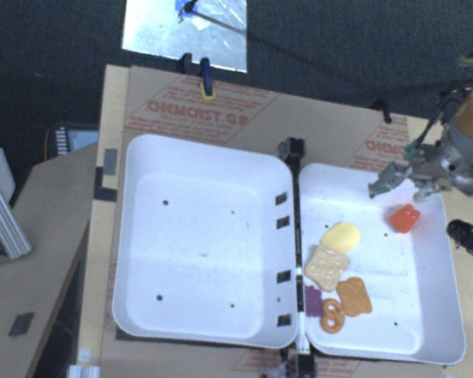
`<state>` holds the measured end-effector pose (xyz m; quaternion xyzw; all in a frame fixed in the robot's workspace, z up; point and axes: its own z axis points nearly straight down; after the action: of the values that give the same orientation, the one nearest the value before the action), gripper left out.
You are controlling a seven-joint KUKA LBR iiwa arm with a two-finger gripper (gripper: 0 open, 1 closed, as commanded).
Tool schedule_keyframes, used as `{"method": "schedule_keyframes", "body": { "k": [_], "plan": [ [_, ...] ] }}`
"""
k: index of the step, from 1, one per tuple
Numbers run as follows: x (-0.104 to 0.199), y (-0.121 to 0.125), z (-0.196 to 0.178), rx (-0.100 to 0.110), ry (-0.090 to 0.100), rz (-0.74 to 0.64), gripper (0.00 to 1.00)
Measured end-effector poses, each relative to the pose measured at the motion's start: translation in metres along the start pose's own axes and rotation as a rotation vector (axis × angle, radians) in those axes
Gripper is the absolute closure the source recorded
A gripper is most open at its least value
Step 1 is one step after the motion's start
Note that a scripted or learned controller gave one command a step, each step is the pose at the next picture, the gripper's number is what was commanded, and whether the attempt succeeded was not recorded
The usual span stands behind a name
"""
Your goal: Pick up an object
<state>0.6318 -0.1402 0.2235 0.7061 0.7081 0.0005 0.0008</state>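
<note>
Tool poised over the right bin, nothing between its fingers.

The bench (230, 109) carries two white bins; the right bin (409, 319) holds the toys. The tool (403, 184) hangs with fingers apart, just beside the red toy (404, 218); better to centre over it before descending. A yellow lemon-like piece (341, 236), cracker (327, 268) and pretzel (332, 316) cluster near the divider.

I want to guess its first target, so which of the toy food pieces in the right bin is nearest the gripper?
The small red-orange piece, lying alone just below the gripper; the yellow, tan and purple pieces cluster by the divider.
</note>
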Motion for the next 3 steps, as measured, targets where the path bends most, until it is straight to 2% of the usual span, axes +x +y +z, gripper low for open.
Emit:
{"method": "schedule_keyframes", "body": {
  "k": [1,2,3],
  "plan": [
    [0.029,-0.026,0.145,0.009,0.004,0.001,0.0],
    [0.026,-0.02,0.124,-0.009,-0.001,0.001,1.0],
    [0.07,-0.069,0.034,-0.002,0.002,-0.004,1.0]
  ]
}}
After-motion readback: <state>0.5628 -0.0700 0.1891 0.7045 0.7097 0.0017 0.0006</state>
